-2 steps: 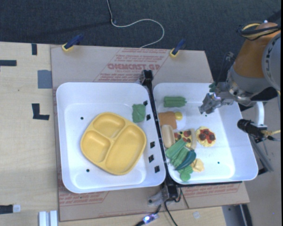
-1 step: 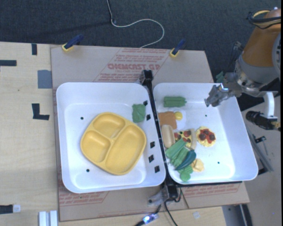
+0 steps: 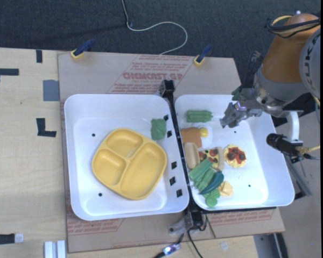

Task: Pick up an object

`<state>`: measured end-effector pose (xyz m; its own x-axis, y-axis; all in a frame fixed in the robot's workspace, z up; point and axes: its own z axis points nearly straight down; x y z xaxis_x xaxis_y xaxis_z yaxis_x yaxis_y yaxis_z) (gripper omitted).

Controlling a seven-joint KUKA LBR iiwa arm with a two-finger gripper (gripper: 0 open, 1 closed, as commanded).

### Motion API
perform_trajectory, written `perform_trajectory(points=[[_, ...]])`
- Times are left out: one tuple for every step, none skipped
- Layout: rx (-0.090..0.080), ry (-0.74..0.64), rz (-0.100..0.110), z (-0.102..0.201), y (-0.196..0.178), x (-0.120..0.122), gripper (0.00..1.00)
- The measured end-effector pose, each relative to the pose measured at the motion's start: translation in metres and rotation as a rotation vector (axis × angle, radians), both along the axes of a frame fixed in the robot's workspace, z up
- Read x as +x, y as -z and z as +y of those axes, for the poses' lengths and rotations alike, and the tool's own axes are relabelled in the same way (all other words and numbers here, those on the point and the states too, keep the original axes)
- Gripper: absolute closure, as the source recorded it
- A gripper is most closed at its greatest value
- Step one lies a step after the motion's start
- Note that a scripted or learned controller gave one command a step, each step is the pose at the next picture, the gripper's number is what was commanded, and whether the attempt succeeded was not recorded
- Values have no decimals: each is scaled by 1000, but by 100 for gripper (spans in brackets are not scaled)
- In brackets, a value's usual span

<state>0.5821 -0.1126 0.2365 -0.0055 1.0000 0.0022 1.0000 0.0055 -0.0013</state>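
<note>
Gripper: hangs over the right bin toward its 1 o'clock corner, below the grey and orange arm; whether it is wide or narrow cannot be told, and nothing is seen in its grasp
Green heap: at 7 o'clock in the right bin, nearest the viewer; toy vegetables touching and overlapping, likely light hard plastic, awkward to single out
Yellow piece: just beside the heap at its 3 o'clock; small, probably slippery
Pizza slice: mid-bin, apart on its 3 o'clock side; flat, so take it across its edges
Bun: at 9 o'clock, touching the bin wall
Green corn-like piece: at 11 o'clock, lying free just beside the gripper; judged the best target, stiff and light, to be pinched across its short width
Yellow plate: fills the left bin, a green lump at its 1 o'clock
</note>
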Motion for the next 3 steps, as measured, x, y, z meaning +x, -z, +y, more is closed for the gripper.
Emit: perform_trajectory(points=[[-1, 1, 4, 49, 14, -31, 100], [-1, 1, 3, 92, 20, -48, 100], [-1, 3, 2, 104, 21, -47, 100]])
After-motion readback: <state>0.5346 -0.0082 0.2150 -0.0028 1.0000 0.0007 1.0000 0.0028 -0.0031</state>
